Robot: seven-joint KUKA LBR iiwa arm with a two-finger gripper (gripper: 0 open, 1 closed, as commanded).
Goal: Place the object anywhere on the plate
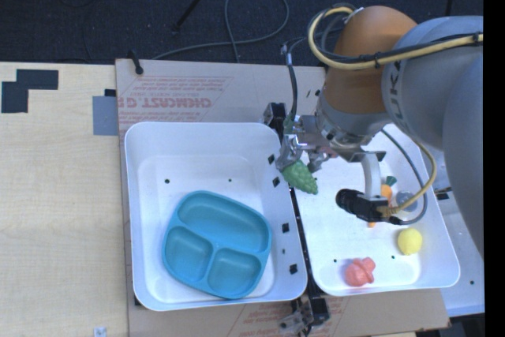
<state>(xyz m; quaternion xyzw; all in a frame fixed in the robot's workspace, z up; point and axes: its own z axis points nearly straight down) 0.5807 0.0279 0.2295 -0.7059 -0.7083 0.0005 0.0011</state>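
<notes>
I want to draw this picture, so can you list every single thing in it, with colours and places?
bins: two, white, side by side on the bench
plate: one, blue, three sections, in the left bin
green toy: one, green, just under the jaws, over the edge where the bins meet
yellow toy: one, yellow, right bin
pink toy: one, pink, right bin, near its front wall
orange thing: one, small, right bin, partly hidden
cardboard: one sheet, brown with red print, under the bins
cables: several, black, on the dark floor
arm: one, grey with orange band, from the right
jaws: one pair, above the green toy

2 bins, 1 plate, 3+ objs
</notes>
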